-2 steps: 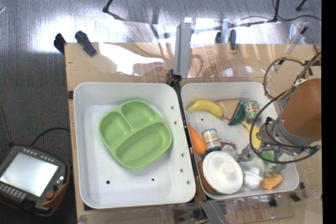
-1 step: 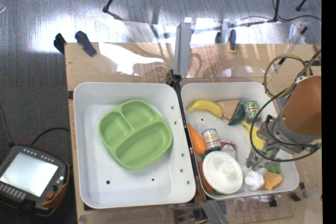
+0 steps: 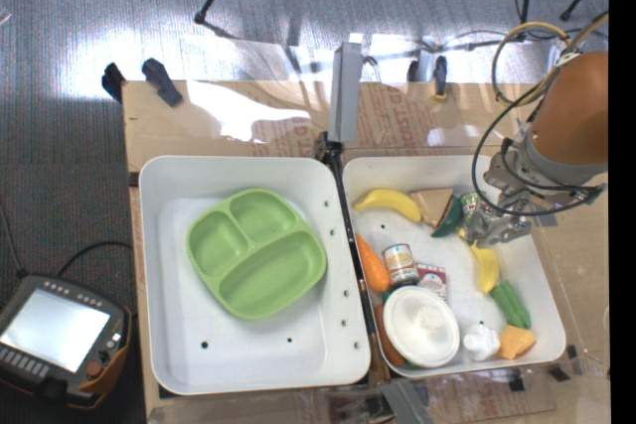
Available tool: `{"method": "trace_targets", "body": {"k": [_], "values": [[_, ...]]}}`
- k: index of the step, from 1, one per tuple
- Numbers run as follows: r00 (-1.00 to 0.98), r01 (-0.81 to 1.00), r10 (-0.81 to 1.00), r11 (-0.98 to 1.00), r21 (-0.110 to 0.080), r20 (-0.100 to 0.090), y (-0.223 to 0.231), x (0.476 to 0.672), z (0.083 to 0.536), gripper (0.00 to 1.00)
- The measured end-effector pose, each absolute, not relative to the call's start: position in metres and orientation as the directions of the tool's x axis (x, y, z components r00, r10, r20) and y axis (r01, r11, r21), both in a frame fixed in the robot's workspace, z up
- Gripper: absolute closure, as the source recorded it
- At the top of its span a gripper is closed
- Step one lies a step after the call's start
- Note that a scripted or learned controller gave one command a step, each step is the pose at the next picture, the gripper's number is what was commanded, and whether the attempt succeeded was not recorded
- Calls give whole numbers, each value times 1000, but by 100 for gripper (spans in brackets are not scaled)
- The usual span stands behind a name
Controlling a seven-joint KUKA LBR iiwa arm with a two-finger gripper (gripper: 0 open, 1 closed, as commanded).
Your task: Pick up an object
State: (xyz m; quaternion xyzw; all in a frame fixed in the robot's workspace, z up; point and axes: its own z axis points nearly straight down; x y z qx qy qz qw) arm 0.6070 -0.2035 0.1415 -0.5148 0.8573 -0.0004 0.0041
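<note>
The gripper [image 3: 494,227] hangs low in the right bin [image 3: 550,298], by a small banana [image 3: 485,268] and a dark green packet [image 3: 449,216]. A can [image 3: 400,264], a carrot [image 3: 372,263] and a white bowl [image 3: 421,325] crowd nearby. The left bin [image 3: 164,213] holds a green plate [image 3: 256,251]. Both sit on a brown bench [image 3: 229,119].

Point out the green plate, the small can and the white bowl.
green plate [image 3: 257,252]: camera view, left bin, on its large lower compartment.
small can [image 3: 399,264]: camera view, right bin, on its label side.
white bowl [image 3: 421,325]: camera view, right bin, near its centre.
</note>
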Motion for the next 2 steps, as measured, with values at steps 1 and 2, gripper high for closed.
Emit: {"method": "trace_targets", "body": {"k": [1, 2], "values": [[-170, -985, -985, 170, 4, -5, -209, 524, 86, 100], [-168, -986, -986, 168, 3, -12, -205, 526, 88, 0]]}}
